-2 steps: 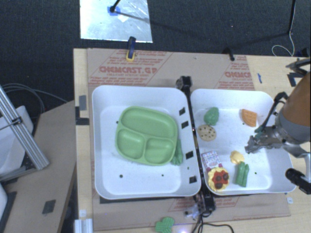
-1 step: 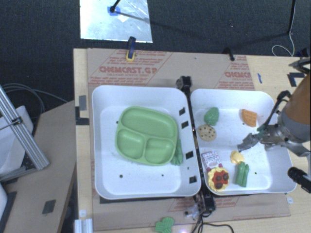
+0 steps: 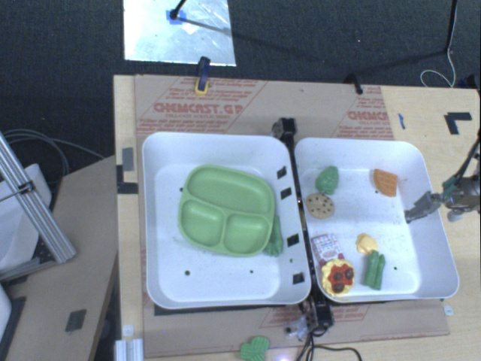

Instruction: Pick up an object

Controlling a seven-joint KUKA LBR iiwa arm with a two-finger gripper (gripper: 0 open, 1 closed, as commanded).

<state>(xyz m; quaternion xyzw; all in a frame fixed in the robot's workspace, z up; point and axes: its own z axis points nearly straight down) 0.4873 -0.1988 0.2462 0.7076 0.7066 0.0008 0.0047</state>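
The right bin (image 3: 428,171) holds several toy foods: a green leafy piece (image 3: 327,179), an orange wedge (image 3: 385,181), a chocolate-chip cookie (image 3: 320,204), a red and white packet (image 3: 325,244), a small yellow piece (image 3: 367,242), a green vegetable (image 3: 374,269) and a yellow slice with red spots (image 3: 339,275). My gripper (image 3: 425,207) reaches in from the right, over the bin's right side. It hangs to the right of the orange wedge and the yellow piece, and nothing is seen in its grasp.
The left bin (image 3: 161,224) carries a green divided plate (image 3: 225,210) with a green toy (image 3: 275,236) at its right rim. Black clips line the wall between the bins. Another green toy (image 3: 255,347) lies on the bench in front of the bins.
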